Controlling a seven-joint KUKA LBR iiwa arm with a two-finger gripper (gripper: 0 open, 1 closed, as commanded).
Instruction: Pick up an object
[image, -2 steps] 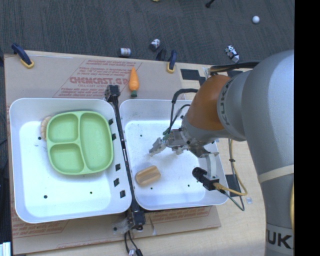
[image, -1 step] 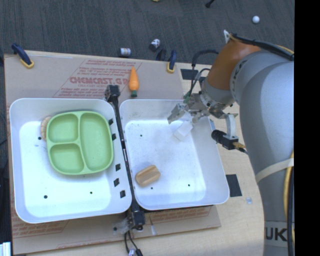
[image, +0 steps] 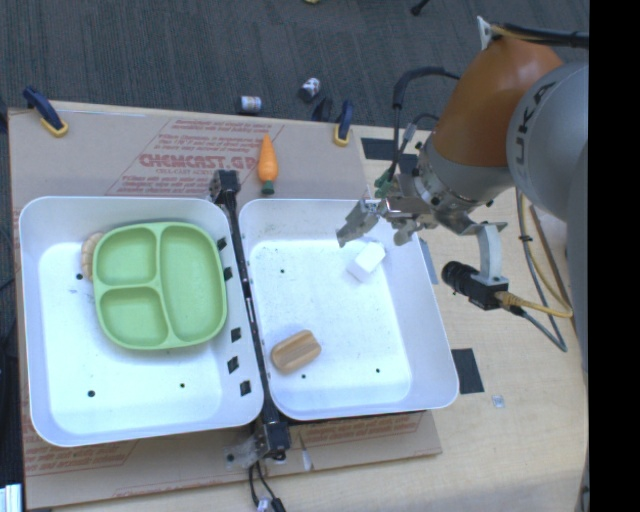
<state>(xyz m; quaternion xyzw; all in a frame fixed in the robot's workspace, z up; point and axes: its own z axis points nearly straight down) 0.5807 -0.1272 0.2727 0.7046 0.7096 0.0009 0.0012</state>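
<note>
My gripper (image: 380, 234) hovers over the far right part of the right bin (image: 425, 330), and its two grey fingers stand spread apart, open. A small white block (image: 366, 261) lies just below and slightly left of the fingertips, apparently on the bin floor, with neither finger closed on it. A tan rounded block (image: 295, 351) rests near the front left of the same bin. A green divided plate (image: 160, 284) lies in the left bin (image: 50, 400).
A tan object (image: 89, 256) peeks out from under the plate's left edge. An orange carrot-shaped toy (image: 266, 160) lies on the cardboard behind the bins. Black clips line the divider (image: 240, 300) between the bins. Blue clamps (image: 45, 110) hold the cardboard.
</note>
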